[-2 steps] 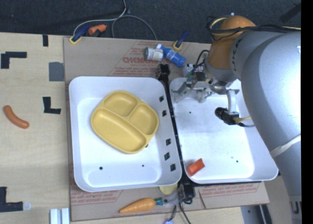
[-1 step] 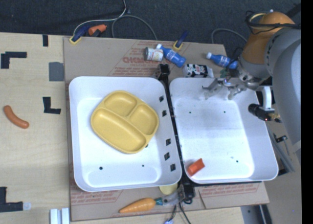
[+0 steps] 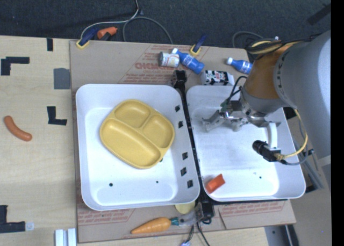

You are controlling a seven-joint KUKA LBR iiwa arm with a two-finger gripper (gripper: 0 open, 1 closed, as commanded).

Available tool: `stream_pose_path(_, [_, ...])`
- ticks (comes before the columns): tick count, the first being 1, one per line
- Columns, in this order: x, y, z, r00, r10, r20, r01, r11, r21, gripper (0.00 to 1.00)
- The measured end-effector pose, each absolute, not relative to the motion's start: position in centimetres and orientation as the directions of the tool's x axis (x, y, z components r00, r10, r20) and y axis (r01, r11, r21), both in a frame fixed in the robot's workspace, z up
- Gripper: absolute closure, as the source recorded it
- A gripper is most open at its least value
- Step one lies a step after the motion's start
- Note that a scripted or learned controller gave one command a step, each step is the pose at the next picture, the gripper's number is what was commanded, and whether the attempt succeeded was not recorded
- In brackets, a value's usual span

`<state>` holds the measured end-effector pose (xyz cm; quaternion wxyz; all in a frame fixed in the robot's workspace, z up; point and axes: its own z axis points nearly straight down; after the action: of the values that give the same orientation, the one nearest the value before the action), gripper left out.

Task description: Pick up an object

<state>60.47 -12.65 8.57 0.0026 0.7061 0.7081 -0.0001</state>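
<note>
Approach step: gripper [image 3: 215, 122] over right bin [image 3: 290, 188] far edge, finger state unclear; orange block [image 3: 215, 182] near front edge to be reached next.

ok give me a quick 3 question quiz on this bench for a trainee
1. True or false: the yellow divided plate lies in the left bin.
2. Which lies in the right bin? A) the carrot B) the orange piece C) the sausage
3. Fill in: the gripper hangs over the ____ bin.

Key:
1. True.
2. B, the orange piece by the near wall; the carrot and sausage lie outside both bins.
3. Right.
</note>
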Motion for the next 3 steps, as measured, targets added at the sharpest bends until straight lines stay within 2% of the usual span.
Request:
stream_pose_path(1, [65.4,-9.8,8.6,-0.004,1.000,-0.001,1.000,0.004,0.004,0.00])
stream_pose_path(2, [66.9,-9.3,8.5,-0.002,1.000,-0.001,1.000,0.002,-0.001,0.00])
stream_pose_path(3, [66.9,-9.9,8.5,-0.001,1.000,-0.001,1.000,0.001,0.001,0.00])
